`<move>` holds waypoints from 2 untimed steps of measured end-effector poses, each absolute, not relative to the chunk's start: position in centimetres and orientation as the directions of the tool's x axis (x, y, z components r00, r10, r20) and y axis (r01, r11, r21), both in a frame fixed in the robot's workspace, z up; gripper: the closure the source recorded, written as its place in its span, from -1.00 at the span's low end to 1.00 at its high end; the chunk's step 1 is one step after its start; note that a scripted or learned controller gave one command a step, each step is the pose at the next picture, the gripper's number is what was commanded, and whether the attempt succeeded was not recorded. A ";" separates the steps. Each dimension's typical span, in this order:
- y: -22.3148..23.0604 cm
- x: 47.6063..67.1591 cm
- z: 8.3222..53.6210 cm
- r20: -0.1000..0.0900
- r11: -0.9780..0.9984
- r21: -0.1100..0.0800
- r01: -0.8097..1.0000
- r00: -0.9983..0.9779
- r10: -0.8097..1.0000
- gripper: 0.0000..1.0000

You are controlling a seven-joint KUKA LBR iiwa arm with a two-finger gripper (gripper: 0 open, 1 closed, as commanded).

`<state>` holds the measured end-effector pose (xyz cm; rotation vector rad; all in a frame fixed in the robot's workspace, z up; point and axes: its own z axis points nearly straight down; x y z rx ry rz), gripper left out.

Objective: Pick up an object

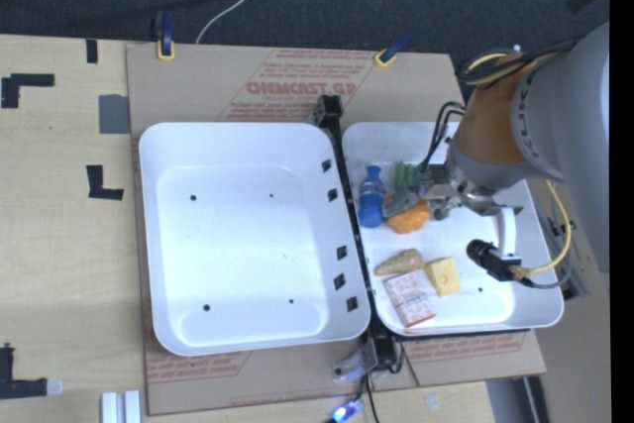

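Reaching into the right bin (535, 312), the gripper (421, 198) sits low over a cluster of small objects.

The orange piece (409, 218) is rounded and bright, lying just under the gripper tip and touching a grey, flat bit (396, 204) beside it; whether the tool is spread or pinching anything I cannot tell, as the wrist hides it. Just left stands a blue bottle (370, 197) near the bin's dividing wall, with a green item (407, 174) behind it. Nearer the front lie a tan, tapered lump (397, 262), a yellow block (443, 275) and a red-and-white packet (409, 298), close together. The left bin (158, 154) adjoins, both on a cardboard sheet (287, 84).
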<state>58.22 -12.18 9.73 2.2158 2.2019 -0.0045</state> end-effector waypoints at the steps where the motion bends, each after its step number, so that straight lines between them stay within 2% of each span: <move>1: -12.2 58.2 9.7 -0.014 -0.006 0.010 1.000 0.006 1.000 -1.00; 2: -12.2 58.2 9.7 -0.014 -0.006 0.010 1.000 0.006 1.000 -1.00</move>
